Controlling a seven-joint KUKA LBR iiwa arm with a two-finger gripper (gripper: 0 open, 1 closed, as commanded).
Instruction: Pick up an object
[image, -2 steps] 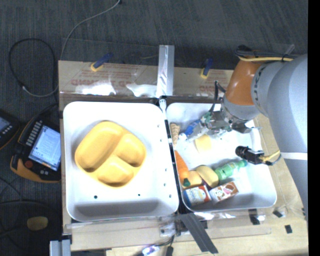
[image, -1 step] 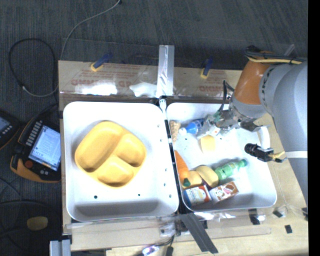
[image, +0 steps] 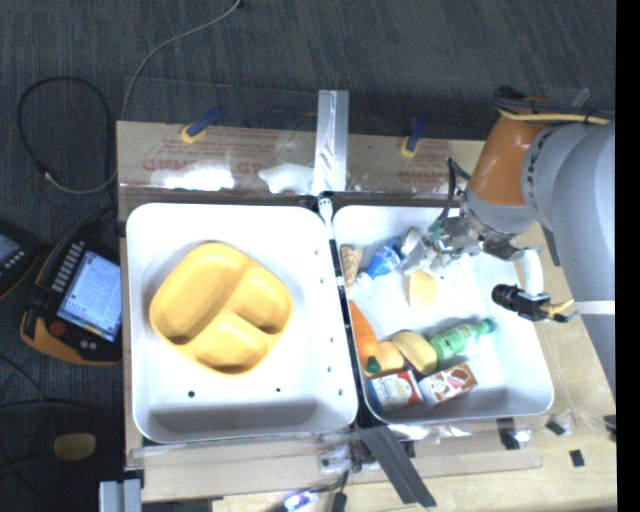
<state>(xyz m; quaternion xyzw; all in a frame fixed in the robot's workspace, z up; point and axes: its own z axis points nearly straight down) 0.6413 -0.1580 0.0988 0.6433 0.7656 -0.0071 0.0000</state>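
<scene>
Grey and orange-banded, the arm (image: 540, 170) lowers its end effector (image: 447, 240) into the right bin (image: 520, 395), over the upper clutter; whether it is spread or pinched cannot be told. Just beside it lie a blue-capped item (image: 383, 263) and a pale yellow wedge (image: 423, 289). Farther down sit a green bottle (image: 462, 337), a carrot (image: 363, 333) and small cartons (image: 420, 386). A large yellow object (image: 220, 306) lies in the left bin (image: 150, 410).

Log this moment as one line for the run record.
arm: over right bin | end effector: low at bin's back, near blue item | grasp: not visible | left bin: large yellow object
</scene>
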